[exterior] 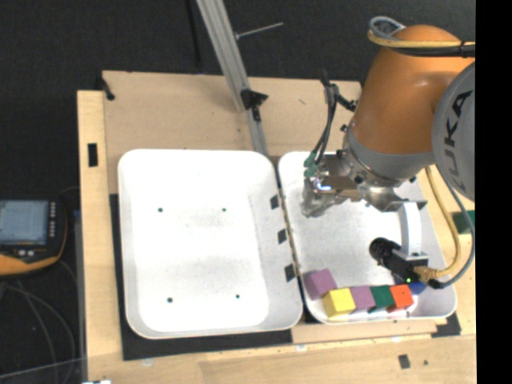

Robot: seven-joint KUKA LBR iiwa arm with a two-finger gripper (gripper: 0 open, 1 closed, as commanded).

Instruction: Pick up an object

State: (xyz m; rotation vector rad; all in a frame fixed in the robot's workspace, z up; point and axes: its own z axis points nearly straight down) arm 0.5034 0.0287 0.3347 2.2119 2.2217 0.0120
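Several small blocks lie along the near edge of the right bin (pixel 352 246): a purple block (pixel 320 282), a yellow block (pixel 339 302), a second purple block (pixel 362 297), a green block (pixel 382 297) and an orange-red block (pixel 401 296). My gripper (pixel 316 202) hangs over the far left part of the right bin, well behind the blocks. Nothing shows between its fingers. The orange wrist band and grey arm cover the bin's far right part.
The left bin (pixel 200 238) lies beside the right one, with a row of black clips (pixel 282 234) on the shared rim. A slanted metal rail (pixel 232 62) rises behind the bins. A handheld screen device (pixel 28 229) sits off the bench at left.
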